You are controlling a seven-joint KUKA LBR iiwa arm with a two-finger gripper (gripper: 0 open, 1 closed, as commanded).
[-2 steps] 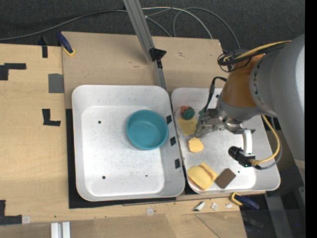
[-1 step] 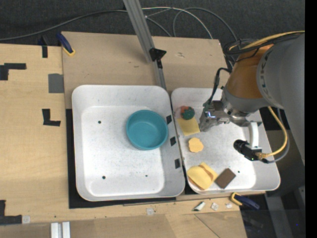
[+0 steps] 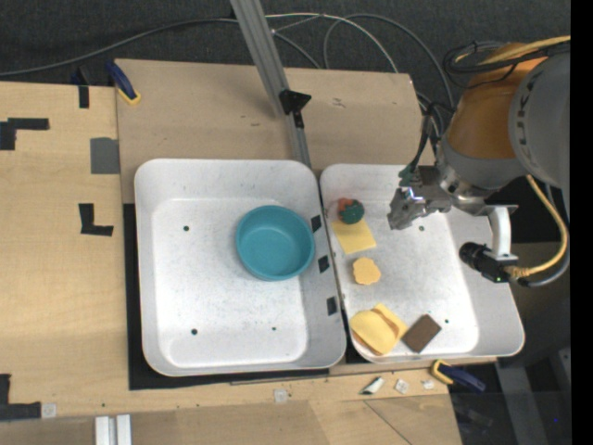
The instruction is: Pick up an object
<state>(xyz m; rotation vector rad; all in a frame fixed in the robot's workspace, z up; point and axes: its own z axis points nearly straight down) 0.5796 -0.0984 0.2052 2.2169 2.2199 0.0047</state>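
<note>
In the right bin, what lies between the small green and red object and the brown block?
In the camera view, between the green and red object and the brown block lie a yellow square and a small orange piece.

In the left bin (image 3: 167, 276) a blue bowl (image 3: 274, 241) sits toward the right wall, leaving wide bare floor to its left and along the near side. The right bin (image 3: 473, 304) is crowded down its left side: a small green and red piece (image 3: 350, 211) at the far end, a pale yellow square (image 3: 355, 238) touching it, an orange-yellow lump (image 3: 366, 272) just below, then a yellow block (image 3: 376, 329) and a brown block (image 3: 422, 333) side by side near the front wall. The middle and right of that bin are bare. The claw (image 3: 408, 209) hangs over the far middle, with the arm's cables (image 3: 547, 239) overhanging the right rim. A slanted metal pole (image 3: 269, 58) crosses the bench (image 3: 56, 174) behind the bins
</note>
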